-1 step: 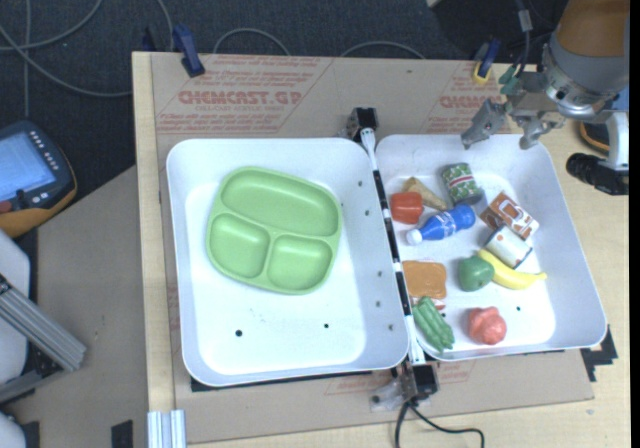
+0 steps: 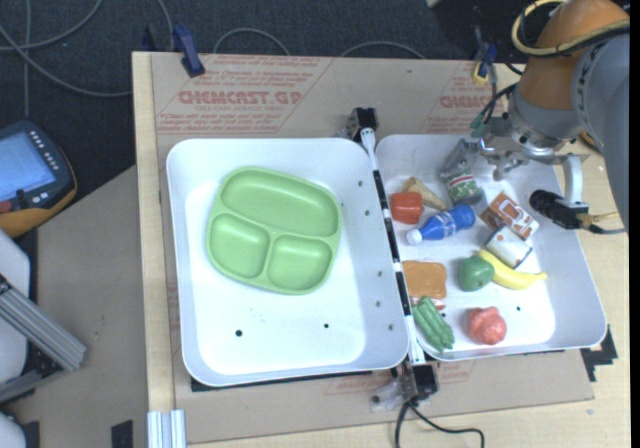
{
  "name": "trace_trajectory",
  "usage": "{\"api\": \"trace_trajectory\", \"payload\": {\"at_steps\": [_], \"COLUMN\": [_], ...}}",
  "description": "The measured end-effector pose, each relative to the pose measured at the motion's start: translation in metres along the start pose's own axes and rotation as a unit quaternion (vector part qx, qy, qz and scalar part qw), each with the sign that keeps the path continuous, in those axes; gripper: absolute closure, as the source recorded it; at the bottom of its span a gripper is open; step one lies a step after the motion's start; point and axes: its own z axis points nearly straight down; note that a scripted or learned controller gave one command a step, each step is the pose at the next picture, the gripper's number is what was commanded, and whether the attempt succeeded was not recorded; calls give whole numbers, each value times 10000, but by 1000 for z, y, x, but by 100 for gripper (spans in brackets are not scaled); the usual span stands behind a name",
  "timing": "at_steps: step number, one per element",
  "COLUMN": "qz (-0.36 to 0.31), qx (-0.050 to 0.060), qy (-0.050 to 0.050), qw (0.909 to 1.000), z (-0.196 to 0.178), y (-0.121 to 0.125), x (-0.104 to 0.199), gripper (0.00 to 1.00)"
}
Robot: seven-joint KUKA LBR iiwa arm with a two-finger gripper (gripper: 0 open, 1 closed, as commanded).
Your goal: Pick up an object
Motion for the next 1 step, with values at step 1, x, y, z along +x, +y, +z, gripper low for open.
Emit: {"api": "trace_trajectory", "payload": {"at_steps": [1], "qz": [-11], "qx": [-12], "qy": [3], "qw": [10000], "z": [16], "y": [-3], "x": [37], "gripper": [0]}}
